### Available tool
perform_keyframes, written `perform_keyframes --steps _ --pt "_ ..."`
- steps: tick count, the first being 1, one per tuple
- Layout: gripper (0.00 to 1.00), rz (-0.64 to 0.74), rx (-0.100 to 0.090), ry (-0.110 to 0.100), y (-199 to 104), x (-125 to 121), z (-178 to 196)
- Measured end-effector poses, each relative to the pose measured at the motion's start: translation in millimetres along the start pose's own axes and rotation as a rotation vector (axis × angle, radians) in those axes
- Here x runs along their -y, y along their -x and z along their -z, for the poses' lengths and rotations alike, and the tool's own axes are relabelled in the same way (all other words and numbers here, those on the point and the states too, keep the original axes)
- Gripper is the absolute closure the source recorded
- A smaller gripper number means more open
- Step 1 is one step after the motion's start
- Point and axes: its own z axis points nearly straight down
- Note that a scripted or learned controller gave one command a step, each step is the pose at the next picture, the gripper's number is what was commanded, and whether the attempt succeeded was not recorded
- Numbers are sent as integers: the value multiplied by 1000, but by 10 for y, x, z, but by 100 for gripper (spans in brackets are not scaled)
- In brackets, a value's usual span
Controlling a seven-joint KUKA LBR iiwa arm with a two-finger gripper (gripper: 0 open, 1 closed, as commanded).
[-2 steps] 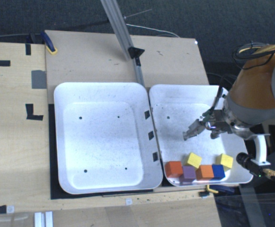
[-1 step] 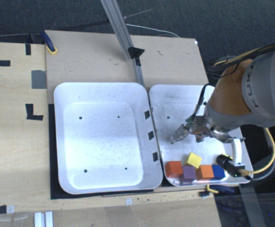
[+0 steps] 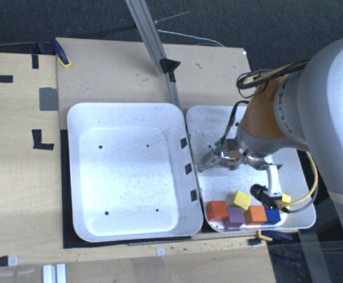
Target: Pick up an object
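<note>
In the camera view, my gripper (image 3: 209, 159) hangs low over the right bin (image 3: 209, 119), near its left wall, and I cannot tell its state from here. The blocks lie together at the near edge of this bin: red block (image 3: 217, 210), purple block (image 3: 236, 216), yellow block (image 3: 241, 200), orange block (image 3: 255, 214), blue block (image 3: 272, 216). They are apart from the gripper, so I judge nothing is picked yet. The arm (image 3: 289, 117) hides the bin's right part.

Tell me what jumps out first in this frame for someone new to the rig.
The big grey arm with its orange band reaches in from the right, its hand low over the right bin near the divider. A tight cluster of colored blocks sits at that bin's near edge. The left bin takes up the middle of the frame.
</note>
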Motion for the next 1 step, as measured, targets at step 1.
perform_keyframes --steps 1 --pt "100 -1 -1 0 -1 11 129"
